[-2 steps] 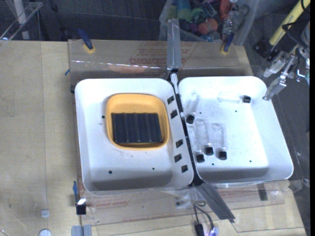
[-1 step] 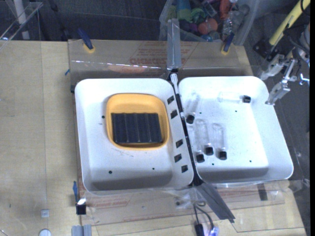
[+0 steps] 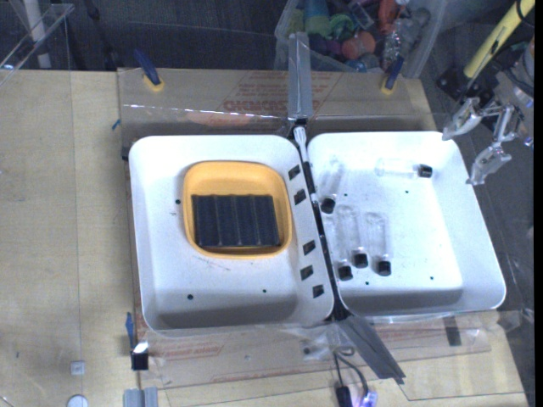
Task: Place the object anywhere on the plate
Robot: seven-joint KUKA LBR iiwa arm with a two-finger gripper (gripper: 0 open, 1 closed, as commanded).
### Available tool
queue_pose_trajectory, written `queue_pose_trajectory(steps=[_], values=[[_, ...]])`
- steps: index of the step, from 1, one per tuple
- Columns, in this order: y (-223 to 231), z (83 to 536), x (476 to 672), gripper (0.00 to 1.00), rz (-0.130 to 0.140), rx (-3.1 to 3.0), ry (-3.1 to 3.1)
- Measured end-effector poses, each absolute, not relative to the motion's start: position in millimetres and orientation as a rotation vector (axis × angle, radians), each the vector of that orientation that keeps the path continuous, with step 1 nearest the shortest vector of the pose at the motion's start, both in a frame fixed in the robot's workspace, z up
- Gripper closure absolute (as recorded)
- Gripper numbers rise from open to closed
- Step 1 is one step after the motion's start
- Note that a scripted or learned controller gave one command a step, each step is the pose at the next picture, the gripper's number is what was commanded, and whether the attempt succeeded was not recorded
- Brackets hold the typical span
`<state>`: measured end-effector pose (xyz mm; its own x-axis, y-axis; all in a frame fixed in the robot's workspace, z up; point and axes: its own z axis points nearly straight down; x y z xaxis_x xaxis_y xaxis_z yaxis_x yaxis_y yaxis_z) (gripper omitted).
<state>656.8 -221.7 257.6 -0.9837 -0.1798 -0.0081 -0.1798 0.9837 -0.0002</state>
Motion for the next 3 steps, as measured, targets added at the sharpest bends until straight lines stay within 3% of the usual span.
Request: queue_pose_trajectory(steps=[1,3], values=[[-221.1,225.7,668.3,0.0,0.003,-0.859,3.016],[-220.1,236.9,669.1,0.0,-0.004,-1.499,2.75]])
